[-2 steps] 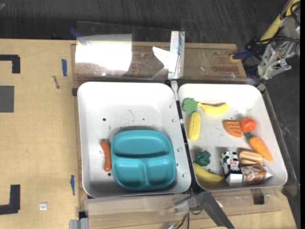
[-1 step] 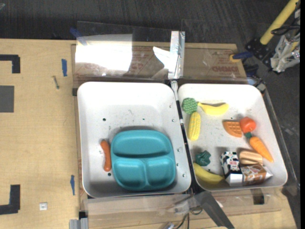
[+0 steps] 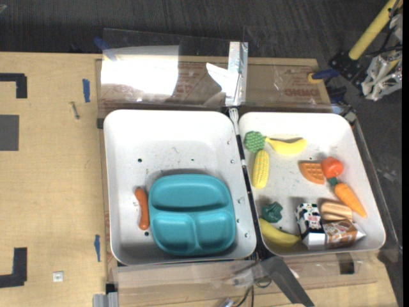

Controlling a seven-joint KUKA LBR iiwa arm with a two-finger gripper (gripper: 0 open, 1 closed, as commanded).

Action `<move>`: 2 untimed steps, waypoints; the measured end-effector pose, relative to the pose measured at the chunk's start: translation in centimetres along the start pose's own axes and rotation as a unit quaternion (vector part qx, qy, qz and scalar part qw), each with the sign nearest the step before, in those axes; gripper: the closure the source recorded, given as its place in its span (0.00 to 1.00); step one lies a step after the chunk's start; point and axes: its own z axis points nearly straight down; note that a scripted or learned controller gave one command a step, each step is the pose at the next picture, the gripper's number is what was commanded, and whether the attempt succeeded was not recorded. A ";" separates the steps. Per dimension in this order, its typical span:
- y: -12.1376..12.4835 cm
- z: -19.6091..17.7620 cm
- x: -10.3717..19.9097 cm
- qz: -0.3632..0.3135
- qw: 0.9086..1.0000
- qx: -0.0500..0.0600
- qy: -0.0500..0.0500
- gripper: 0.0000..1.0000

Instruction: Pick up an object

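Matt teal plastic tray (image 3: 190,213), smooth glossy white bins (image 3: 172,130), bare wooden bench (image 3: 48,171).

Teal tray (image 3: 190,220) beside toy food (image 3: 308,190)

Tray (image 3: 192,221) w/ sausage (image 3: 143,208) at its left in left bin (image 3: 128,133); toy foods in right bin (image 3: 358,165).

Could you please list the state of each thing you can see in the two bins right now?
teal tray: flat in left bin, compartments up
sausage: lying beside tray's left edge
corn cob: lying in right bin
upper banana: lying near back wall
lower banana: lying at front
carrot: lying, pointing front-right
milk carton: tipped among front items
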 end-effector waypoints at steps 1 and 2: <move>0.0 3.7 0.0 -0.140 0.990 -0.002 0.001 1.00; 0.3 3.9 0.5 -0.256 0.967 -0.002 0.001 1.00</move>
